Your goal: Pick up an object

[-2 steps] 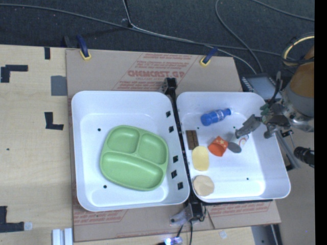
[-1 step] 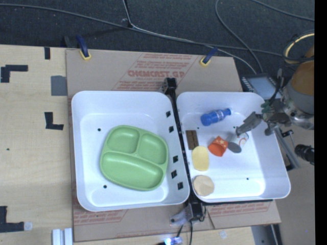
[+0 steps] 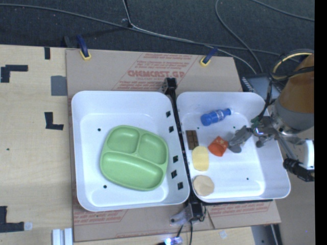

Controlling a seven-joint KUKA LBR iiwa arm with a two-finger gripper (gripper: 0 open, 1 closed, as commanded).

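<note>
While the gripper (image 3: 238,141) hangs low over the right bin (image 3: 265,188), fingers spread and holding nothing, orange block (image 3: 218,146) just left of it, blue bottle (image 3: 214,116) above, yellow piece (image 3: 200,158), tan disc (image 3: 203,185), green tray (image 3: 135,157) in left bin (image 3: 84,106)

Single fixed cam, mounted above the desk (image 3: 30,137), looking down at a slant. Far side of the desk sits at 12 o'clock in frame, near side at 6. Both white bins fully in shot: left bin (image 3: 84,106) toward 9 o'clock, right bin (image 3: 265,188) toward 3. Mid-range standoff, so a strip of dark floor (image 3: 163,9) shows at 12 o'clock. Arm (image 3: 299,93) enters from 3 o'clock, cropped at that edge.
</note>
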